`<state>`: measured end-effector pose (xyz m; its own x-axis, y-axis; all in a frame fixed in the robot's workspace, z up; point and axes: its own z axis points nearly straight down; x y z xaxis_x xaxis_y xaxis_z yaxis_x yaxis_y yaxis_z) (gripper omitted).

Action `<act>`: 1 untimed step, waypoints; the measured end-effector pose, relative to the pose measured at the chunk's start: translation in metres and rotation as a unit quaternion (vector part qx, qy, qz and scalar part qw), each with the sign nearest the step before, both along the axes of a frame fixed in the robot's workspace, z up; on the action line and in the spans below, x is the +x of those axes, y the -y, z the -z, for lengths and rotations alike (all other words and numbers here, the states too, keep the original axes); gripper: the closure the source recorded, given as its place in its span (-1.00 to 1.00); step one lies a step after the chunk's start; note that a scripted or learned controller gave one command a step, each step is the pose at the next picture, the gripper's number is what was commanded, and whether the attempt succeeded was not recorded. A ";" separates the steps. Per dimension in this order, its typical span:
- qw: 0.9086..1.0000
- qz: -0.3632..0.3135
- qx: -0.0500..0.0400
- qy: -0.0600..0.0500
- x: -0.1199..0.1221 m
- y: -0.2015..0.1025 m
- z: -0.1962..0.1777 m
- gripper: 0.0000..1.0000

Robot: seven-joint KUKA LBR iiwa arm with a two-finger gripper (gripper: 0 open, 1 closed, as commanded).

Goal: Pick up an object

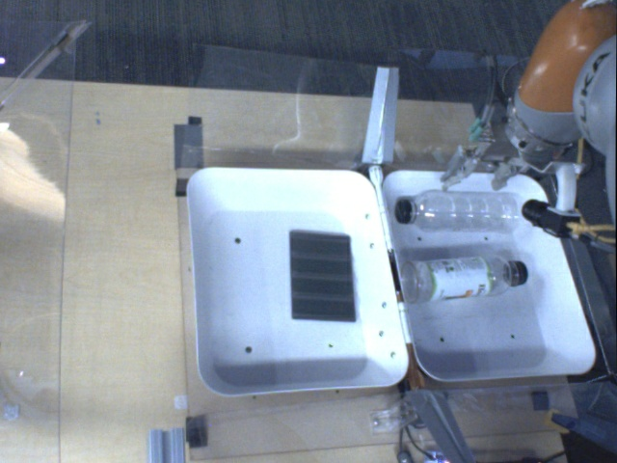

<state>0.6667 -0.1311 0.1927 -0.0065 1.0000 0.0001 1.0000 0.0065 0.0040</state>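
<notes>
Clear plastic, two bottles lying flat in the right bin [569,345], long axes running left to right across it. Upper bottle [458,208] transparent and unlabelled, dark cap pointing left toward the divider. Lower bottle [463,279] with a pale label round the middle, dark cap pointing right, lying parallel and just below the first. Over at the bin's far right corner, end effector [479,167] hovering above the rim, thin fingers spread apart, nothing between them, close to the upper bottle. Left bin [222,345] holding a flat dark ribbed rectangle [322,275] near its centre. Pale wooden desk [116,307] beneath both bins.
</notes>
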 end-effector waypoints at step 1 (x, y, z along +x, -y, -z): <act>1.000 -0.028 0.000 0.001 -0.082 -0.030 0.099 -1.00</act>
